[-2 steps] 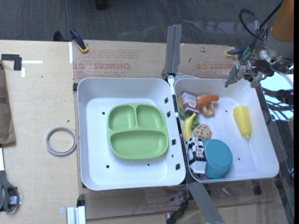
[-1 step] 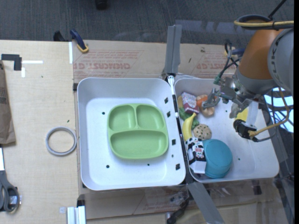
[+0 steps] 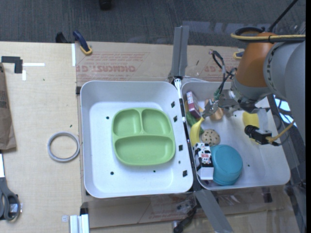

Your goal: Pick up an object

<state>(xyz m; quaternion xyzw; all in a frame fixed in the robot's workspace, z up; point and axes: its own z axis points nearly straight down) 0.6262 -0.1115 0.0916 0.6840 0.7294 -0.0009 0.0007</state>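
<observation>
The left shallow white bin (image 3: 92,144) holds one light green plastic plate with three sections (image 3: 143,136). The right shallow white bin (image 3: 265,171) holds a round teal bowl turned upside down (image 3: 226,164), a round cookie with dark chips (image 3: 210,137), a yellow banana (image 3: 196,128), a small black and white carton (image 3: 204,155) and a small purple box (image 3: 190,101). The end effector (image 3: 213,108) is low inside this right bin, near the banana and cookie. I cannot tell if it is grasping anything.

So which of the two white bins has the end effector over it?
The right bin, crowded with small items such as the teal round container. The left bin holds a green divided plate.
</observation>
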